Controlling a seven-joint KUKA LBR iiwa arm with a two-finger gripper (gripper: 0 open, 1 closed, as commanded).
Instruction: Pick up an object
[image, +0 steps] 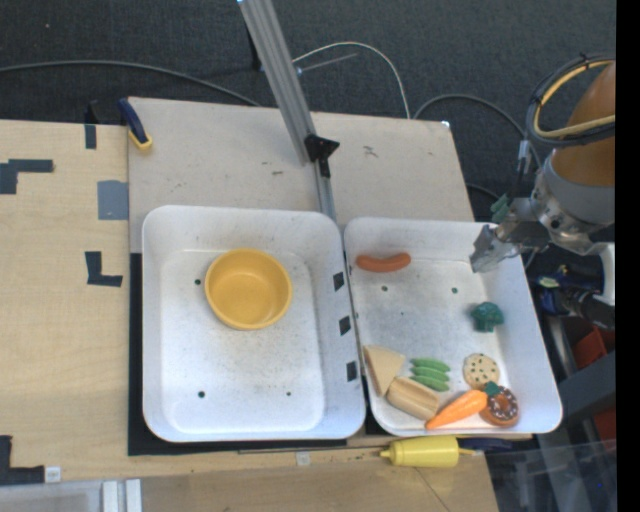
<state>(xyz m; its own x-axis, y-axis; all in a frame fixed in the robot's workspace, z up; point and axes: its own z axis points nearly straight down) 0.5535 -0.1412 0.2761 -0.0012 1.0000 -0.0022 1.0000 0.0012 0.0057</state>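
gripper (492, 247): grey metal, over right bin's (535, 330) far edge, can't tell its state | round yellow bowl (248, 288): left bin (165, 330) | long sausage (383, 263), bumpy broccoli (487, 316): right bin

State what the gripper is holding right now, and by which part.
Nothing is held. The gripper sits over the right bin's upper right corner, with no object between its fingers; the broccoli lies apart, below it.
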